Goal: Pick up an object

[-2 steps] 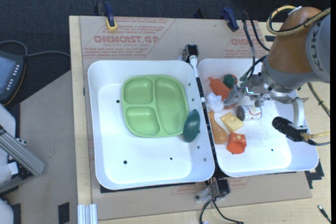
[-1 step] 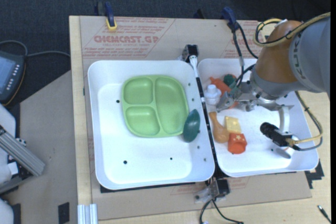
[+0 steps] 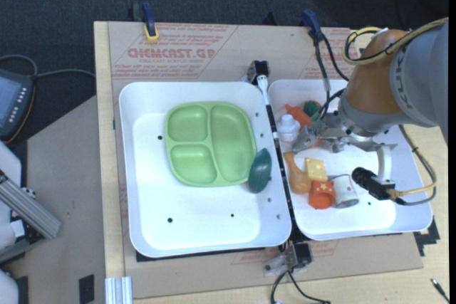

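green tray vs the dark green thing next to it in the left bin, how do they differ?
The green divided tray is pale green, the dark green object far deeper in shade. The tray is broad and flat with three compartments; the dark object is small, rounded and undivided. The tray lies near the middle of the left bin; the dark object sits at the tray's lower right corner, close to the bin's right wall. Both are green and lie in the left bin.
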`<action>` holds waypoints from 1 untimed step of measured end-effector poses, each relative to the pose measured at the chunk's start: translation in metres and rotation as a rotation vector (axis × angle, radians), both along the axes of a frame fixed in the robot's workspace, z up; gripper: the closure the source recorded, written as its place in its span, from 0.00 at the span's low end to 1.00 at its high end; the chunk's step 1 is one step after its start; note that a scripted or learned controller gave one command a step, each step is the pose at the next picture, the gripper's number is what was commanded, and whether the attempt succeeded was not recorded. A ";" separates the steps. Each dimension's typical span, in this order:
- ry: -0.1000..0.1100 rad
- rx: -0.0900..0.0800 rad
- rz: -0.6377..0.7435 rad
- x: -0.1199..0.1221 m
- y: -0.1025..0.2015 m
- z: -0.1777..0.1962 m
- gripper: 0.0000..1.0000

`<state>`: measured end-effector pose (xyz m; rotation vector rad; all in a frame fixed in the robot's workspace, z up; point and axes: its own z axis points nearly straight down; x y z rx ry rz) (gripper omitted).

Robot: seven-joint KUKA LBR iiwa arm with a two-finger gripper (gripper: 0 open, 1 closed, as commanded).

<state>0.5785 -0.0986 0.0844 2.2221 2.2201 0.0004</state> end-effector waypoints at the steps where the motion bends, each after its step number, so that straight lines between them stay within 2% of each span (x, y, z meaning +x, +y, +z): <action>1: -0.003 0.000 -0.001 0.001 0.000 0.011 1.00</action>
